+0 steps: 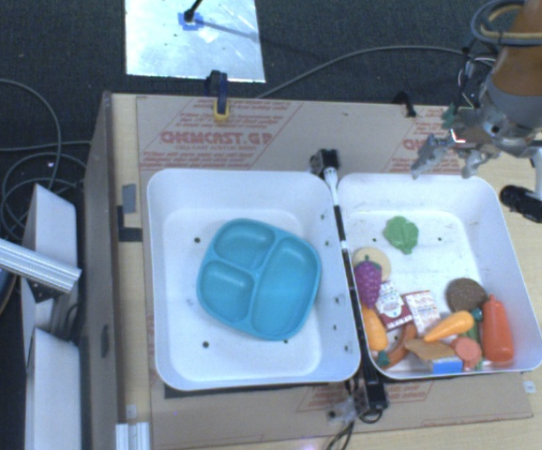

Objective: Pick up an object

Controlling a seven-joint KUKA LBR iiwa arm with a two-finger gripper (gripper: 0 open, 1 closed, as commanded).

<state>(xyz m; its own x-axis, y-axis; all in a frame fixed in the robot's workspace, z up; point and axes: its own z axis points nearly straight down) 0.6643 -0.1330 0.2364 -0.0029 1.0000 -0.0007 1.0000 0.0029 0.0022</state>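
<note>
Cardboard printed "CHEMCAST" (rest blurred); gripper above right bin far edge, fingers seemingly apart, holding nothing; glossy blue divided plate.

Red lettering reading "CHEMCAST GP" runs across the brown protective sheet beneath the two white bins, well to the left of the fingers. A second red imprint, just beside the fingers, is cut off and unreadable.

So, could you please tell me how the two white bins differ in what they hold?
The left bin holds one blue divided plate, lying flat; the right bin holds many small toy foods, heaped at its near end, with a green piece lying apart. Both bins are shallow and white.
</note>
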